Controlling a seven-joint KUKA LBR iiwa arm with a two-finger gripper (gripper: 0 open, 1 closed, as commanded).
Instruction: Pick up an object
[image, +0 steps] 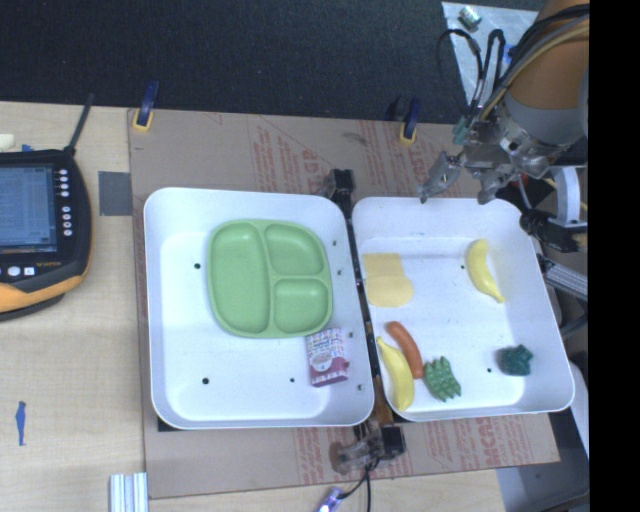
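Right bin stocked with six items; gripper open above its far rim, holding nothing.

Right bin (545, 330) contents: yellow slab (387, 279) at left, banana (484, 270) toward the far right, orange sausage (405, 347) touching a second banana (396, 373) at the near left, green leafy piece (441, 379) just beside them, dark green broccoli (515, 360) near right. Gripper (462, 189) has fingers spread, nothing between them. Left bin (170, 300) holds a green divided plate (268, 277) and a red-and-white packet (327, 357). An orange-edged pendant (35, 225) lies on the bench at left.

Green divided plate (268, 277); yellow banana (484, 269); white bins (175, 390).
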